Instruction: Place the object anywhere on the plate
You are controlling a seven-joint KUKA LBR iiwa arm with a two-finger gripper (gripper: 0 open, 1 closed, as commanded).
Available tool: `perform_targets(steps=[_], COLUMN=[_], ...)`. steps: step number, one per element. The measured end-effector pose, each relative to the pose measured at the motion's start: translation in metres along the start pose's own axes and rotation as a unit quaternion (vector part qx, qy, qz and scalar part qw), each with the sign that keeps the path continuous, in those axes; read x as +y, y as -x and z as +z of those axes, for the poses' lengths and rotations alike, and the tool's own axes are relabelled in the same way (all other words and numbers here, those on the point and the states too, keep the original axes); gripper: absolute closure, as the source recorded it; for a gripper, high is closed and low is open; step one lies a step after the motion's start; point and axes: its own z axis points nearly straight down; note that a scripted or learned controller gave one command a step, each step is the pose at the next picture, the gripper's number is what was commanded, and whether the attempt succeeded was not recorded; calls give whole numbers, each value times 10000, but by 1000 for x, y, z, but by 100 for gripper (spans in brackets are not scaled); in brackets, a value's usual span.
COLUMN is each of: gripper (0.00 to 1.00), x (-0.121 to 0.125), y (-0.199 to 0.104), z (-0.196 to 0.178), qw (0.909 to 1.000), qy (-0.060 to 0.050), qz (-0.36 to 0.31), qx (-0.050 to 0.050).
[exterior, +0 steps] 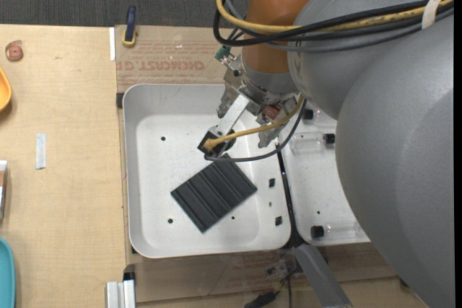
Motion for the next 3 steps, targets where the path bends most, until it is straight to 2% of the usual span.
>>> perform_targets(steps=[1, 2, 3], gripper=[0, 100, 100], x=[-10, -10, 0], y=[-54, -54, 44], z=[-92, -99, -64], qw=[9756, 9754, 9275], qy=[13, 7, 7], qz=[-2194, -2206, -3738], qx=[11, -16, 9])
